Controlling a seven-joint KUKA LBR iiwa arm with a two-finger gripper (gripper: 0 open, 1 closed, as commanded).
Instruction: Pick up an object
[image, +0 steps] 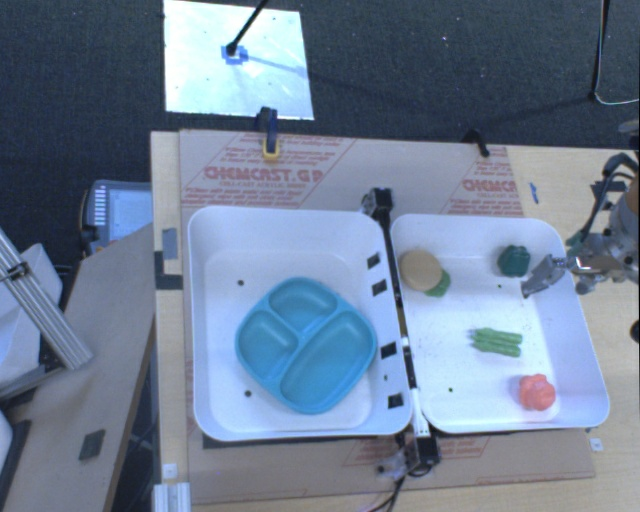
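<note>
**Gripper at right bin's far right edge, nothing held**

Left bin (215, 250): white, shallow. A blue divided plate (305, 343) with three compartments lies flat in it, toward the near right part of the floor, turned at an angle to the bin walls.

Divider: black clips run along the seam where the two bins meet.

Right bin (580, 340): four loose items on the floor.
- Far left corner: a tan round piece on a green base, looks like a toy burger (424, 271), close to the left wall.
- Centre: a green bean pod (497, 341), lying flat, long axis left-right.
- Far right: a dark green lumpy object (514, 260), near the far wall.
- Near right corner: an orange-pink rounded object (537, 392), well apart from the others.

Gripper (545, 273): reaching in over the right wall, just right of the dark green object and not touching it. Whether the fingers stand apart or together cannot be told; nothing is seen between them.
</note>
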